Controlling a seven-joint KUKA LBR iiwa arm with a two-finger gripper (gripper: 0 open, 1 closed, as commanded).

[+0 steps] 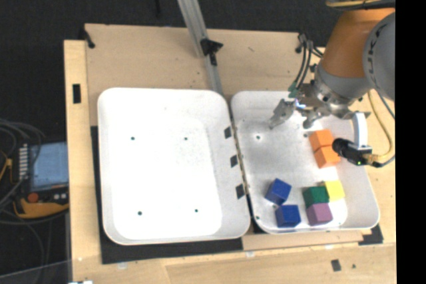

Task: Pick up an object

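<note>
A: Logging the bench layout first. Two shallow white plastic bins side by side: the left bin (166, 163) and the right bin (266, 143), their inner rims touching along the middle seam.

B: Gripper position?

A: The grey two-finger gripper (296, 115) hangs over the upper part of the right bin, below the arm's orange band (349, 36). One finger points left toward the bin's upper-left area, the other down-right; they look spread apart, with nothing between them.

B: Objects?

A: All in the right bin. An orange rectangular block (324, 147) sits near the right wall, just below and right of the gripper. Along the near rim: one blue cube (278, 191), a second blue cube (288, 215) just below it, a green cube (315, 195), a yellow cube (334, 190) touching the green one, and a purple cube (320, 213) directly under the green.

B: Open room?

A: The right bin's centre and upper-left floor are bare. The bottom cluster crowds the near rim; purple and the lower blue cube lie close to that wall.

B: Legible writing?

A: None readable at this resolution.
</note>
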